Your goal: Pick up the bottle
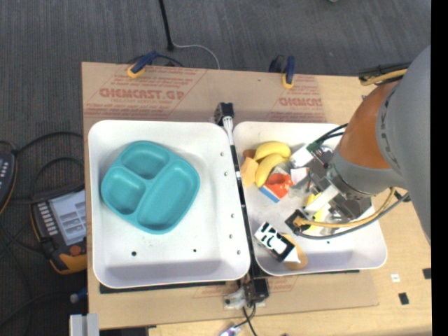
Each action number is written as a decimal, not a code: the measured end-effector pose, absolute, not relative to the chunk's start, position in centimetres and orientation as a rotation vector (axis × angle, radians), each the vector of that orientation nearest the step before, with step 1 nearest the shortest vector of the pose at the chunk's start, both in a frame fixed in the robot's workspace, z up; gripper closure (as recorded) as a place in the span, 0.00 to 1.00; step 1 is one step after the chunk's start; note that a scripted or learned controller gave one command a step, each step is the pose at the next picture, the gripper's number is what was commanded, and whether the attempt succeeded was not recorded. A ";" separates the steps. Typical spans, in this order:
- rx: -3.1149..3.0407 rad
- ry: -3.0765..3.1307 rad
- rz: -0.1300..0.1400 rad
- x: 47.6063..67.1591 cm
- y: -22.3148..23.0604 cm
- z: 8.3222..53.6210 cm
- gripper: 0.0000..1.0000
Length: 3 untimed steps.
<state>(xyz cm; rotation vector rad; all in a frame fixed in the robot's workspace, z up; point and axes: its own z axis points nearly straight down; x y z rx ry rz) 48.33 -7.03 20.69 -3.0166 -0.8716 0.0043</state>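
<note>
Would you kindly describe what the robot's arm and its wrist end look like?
The arm is a thick, rounded grey tube with an orange band above the wrist. Below that sits a grey wrist housing, then a cluttered metallic gripper with yellow and black cables looping beneath it.

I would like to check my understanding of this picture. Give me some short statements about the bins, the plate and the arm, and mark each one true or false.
1. The teal divided plate lies in the left bin. True.
2. The bananas lie in the left bin. False: they lie in the right bin, near its top left corner.
3. The arm reaches over the right bin. True.
4. The teal divided plate has food in its sections. False: its three sections are bare.
5. A black and white object lies near the front edge of the right bin. True.
</note>
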 end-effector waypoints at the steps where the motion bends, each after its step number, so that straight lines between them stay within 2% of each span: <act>1: -3.096 -0.521 0.007 48.3 -4.3 18.4 0.00; 2: -3.124 -0.320 0.006 48.3 0.6 18.4 0.00; 3: -3.124 -0.321 0.010 48.3 0.5 19.3 1.00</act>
